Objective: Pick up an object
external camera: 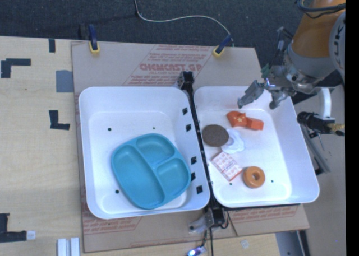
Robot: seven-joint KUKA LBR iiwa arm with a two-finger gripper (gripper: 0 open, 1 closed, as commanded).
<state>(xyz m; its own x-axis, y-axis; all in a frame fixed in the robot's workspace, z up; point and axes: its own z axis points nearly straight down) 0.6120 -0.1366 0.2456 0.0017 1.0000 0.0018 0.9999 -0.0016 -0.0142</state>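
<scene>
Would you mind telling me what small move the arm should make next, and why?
Probably lower the hand toward the orange toy. The hand hangs open above the right bin holding nothing, and that toy lies closest, just below-left of it.

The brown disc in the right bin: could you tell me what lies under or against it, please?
The brown disc lies on the right bin floor. A crumpled white item touches its right edge. Whether anything sits beneath the disc is hidden by the disc itself.
</scene>
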